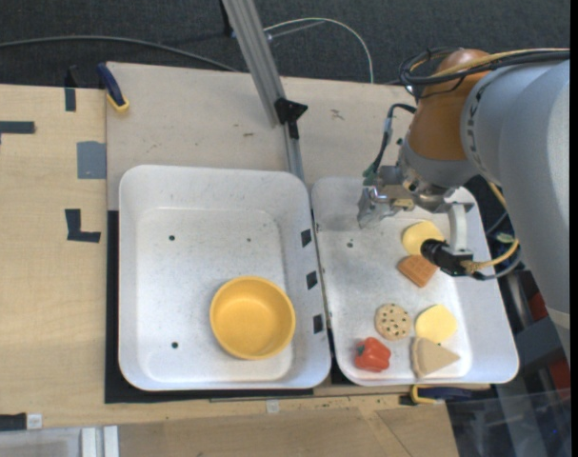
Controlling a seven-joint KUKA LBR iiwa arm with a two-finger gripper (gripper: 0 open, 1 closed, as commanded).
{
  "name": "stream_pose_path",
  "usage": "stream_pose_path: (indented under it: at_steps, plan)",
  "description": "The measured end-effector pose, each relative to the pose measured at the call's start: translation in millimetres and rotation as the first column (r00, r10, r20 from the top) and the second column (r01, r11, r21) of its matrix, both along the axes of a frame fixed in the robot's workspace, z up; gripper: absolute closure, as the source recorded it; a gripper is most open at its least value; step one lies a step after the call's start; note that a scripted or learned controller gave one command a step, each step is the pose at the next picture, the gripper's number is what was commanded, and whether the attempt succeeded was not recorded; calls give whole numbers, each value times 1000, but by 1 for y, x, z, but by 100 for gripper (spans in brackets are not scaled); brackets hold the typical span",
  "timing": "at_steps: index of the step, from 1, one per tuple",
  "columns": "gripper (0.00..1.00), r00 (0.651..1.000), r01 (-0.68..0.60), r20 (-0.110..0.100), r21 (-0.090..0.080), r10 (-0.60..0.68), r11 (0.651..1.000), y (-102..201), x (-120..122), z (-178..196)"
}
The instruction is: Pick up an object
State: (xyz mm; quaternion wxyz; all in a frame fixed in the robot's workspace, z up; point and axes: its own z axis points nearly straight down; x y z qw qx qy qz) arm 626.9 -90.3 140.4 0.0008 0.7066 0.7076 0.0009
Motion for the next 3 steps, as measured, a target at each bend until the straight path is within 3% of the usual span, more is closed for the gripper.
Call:
stream_pose_path:
  at_steps: [2,3]
  plan:
    - [100,1000,-1,3,-1,1,1000,0,-5,125]
    - [100,1000,-4,-5,1,4,1000,50,7,108]
